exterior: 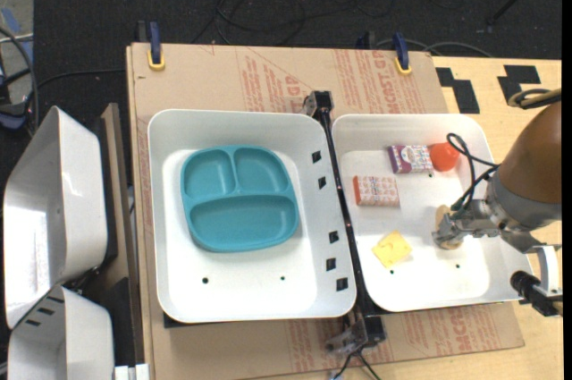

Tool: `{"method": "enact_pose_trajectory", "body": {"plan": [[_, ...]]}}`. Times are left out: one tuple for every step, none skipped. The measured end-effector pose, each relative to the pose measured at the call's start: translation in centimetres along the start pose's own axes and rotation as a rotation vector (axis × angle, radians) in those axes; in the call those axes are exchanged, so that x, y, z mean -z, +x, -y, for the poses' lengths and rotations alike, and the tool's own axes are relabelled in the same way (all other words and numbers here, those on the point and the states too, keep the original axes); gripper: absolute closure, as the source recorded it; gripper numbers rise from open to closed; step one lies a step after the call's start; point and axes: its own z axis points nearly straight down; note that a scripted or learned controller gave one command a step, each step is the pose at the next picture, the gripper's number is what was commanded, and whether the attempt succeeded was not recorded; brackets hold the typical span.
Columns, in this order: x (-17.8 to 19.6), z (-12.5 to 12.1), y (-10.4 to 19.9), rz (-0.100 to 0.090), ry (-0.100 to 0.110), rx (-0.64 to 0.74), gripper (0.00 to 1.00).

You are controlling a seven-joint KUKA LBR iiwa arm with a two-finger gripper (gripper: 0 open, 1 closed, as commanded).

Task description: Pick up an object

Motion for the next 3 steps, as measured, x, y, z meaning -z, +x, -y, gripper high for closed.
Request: {"method": "enact_pose_trajectory", "body": {"plan": [[5.2, -0.7, -1.0, -0.01, 0.013, 0.005, 1.0], [11.4, -1.2, -0.6, -0.01, 0.011, 0.007, 1.0], [10.3, -1.2, -0.6, -0.012, 0.018, 0.006, 1.0]]}}
